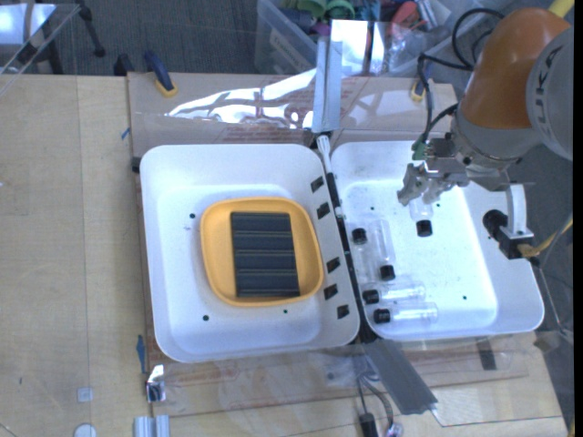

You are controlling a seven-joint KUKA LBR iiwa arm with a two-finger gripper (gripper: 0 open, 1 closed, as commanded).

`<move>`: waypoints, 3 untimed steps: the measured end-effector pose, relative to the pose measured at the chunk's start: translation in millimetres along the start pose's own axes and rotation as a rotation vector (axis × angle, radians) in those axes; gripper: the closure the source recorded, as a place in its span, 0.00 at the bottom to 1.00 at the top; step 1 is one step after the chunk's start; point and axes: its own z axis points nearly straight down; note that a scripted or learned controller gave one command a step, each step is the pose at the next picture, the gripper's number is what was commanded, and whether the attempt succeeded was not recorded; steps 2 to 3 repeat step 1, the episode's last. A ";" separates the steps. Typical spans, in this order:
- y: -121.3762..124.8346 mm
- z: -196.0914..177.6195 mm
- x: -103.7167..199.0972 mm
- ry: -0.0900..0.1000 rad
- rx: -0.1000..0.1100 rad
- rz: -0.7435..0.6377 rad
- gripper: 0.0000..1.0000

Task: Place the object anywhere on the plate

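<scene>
My claw (421, 198) hangs over the right bin (510, 308), back half; can't tell its state. Clear vials w/ black caps (383, 271) lie nearer the front-left of that bin, apart from the claw. Yellow plate (211, 244) sits in the left bin (173, 317), carrying a dark ridged block (264, 253).

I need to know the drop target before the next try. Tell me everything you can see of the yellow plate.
The yellow plate lies flat in the left white bin, near its middle. It is a rounded rectangle with a raised rim and looks like smooth plastic. A dark ribbed slab, rectangular with several crosswise ridges, rests on it and covers most of its centre, leaving a yellow border all round. The gripper is apart from it, over the right bin.
</scene>
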 end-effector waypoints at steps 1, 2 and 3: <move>0.1 -0.2 0.0 0.000 0.000 0.000 0.00; 0.1 -0.2 0.0 0.000 0.000 0.000 0.00; 0.1 -0.2 0.0 0.000 0.000 0.000 0.00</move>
